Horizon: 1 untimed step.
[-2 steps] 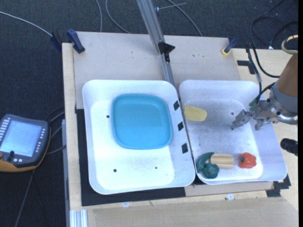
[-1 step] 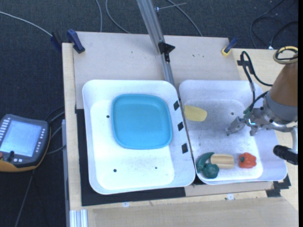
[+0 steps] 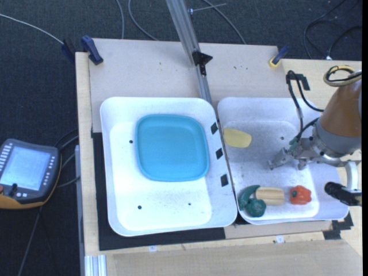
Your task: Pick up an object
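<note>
My gripper (image 3: 287, 163) hangs over the middle of the right bin (image 3: 261, 111), its fingers spread open with nothing between them. Along that bin's front edge lie a red pepper-like toy (image 3: 299, 195), a tan cylinder (image 3: 270, 195) and a dark green object (image 3: 252, 202), all just in front of the gripper. A yellow, flat piece (image 3: 237, 137) rests at the bin's back left. The grey arm with its orange band (image 3: 341, 117) comes in from the right.
The left bin (image 3: 121, 171) holds a square light-blue plate (image 3: 172, 147). A metal rail (image 3: 187, 27) slants down between the bins. Black cables (image 3: 298, 96) loop near the wrist. A teach pendant (image 3: 26, 171) lies on the floor to the left.
</note>
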Each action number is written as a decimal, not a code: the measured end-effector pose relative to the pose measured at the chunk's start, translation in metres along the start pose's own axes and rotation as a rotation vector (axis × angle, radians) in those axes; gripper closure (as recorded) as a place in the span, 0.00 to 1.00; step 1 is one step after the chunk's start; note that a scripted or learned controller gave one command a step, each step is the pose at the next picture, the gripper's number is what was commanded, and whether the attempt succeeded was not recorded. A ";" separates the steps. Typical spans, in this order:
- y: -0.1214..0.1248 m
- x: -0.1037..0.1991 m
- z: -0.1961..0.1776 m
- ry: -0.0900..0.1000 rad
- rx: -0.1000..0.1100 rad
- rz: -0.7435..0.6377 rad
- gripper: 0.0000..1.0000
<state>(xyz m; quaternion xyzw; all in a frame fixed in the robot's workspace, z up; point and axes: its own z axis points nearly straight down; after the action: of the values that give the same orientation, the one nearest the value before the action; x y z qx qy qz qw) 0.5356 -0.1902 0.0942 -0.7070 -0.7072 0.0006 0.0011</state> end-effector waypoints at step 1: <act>0.001 0.000 -0.012 -0.001 -0.004 0.000 1.00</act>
<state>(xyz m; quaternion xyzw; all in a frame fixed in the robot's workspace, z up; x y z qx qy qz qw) 0.5365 -0.1904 0.1062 -0.7069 -0.7073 -0.0005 -0.0005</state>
